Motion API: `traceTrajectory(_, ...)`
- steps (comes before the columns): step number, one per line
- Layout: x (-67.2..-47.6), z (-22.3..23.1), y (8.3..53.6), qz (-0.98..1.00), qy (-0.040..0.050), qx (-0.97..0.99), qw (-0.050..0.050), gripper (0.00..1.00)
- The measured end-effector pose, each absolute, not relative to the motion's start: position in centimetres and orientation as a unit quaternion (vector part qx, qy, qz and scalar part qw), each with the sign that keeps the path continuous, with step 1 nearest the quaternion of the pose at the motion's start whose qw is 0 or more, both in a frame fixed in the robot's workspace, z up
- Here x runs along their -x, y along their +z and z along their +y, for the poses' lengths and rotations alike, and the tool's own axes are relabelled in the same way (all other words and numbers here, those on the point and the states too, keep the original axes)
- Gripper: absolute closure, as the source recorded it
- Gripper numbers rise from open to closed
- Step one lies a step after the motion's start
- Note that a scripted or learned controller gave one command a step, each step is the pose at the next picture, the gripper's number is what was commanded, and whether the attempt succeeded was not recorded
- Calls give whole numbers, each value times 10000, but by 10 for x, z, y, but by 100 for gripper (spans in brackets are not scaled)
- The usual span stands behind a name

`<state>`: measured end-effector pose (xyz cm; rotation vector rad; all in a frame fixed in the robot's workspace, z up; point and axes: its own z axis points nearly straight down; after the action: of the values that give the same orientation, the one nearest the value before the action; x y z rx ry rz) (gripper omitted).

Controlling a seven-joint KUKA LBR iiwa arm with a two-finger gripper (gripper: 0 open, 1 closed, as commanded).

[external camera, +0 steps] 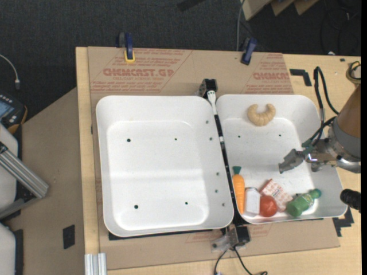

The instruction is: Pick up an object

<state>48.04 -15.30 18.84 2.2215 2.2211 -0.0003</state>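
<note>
Nearest the camera, along the 6 o'clock edge of the right-hand shallow white plastic bin [287, 110], a cluster of small things is seen: a slim orange carrot-shaped toy [238, 188] lying against the divider at 7 o'clock, a white block [252, 200] just beside it, a red rounded toy [268, 206] touching a small red-and-white printed packet [276, 191], and a green bottle-shaped toy [301, 204] at 5 o'clock.

Just beyond the cluster, the grey two-finger gripper [292, 161] is held over bare bin floor at about 3 o'clock, reaching in from the right. Whether its fingers are spread or pressed together cannot be told; nothing is seen between them.

At 12 o'clock in the same bin a pale tan curved croissant-shaped toy [261, 114] lies alone, well apart from everything else. The left-hand white bin [114, 153] sits alongside on the brown paper-covered tabletop [172, 67].

A clean pick is judged likeliest on the croissant toy, since it is isolated. For the crowded items, the green bottle at the cluster's outer end should be favoured, approached straight down so neighbours are not nudged.
</note>
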Motion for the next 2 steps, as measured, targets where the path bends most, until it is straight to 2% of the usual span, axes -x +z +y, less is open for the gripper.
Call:
traceTrajectory(1,-479,-47,184,7110,10,-7032,-33,0)
traceTrajectory(2,-481,-101,84,7045,3,-7097,67,0)
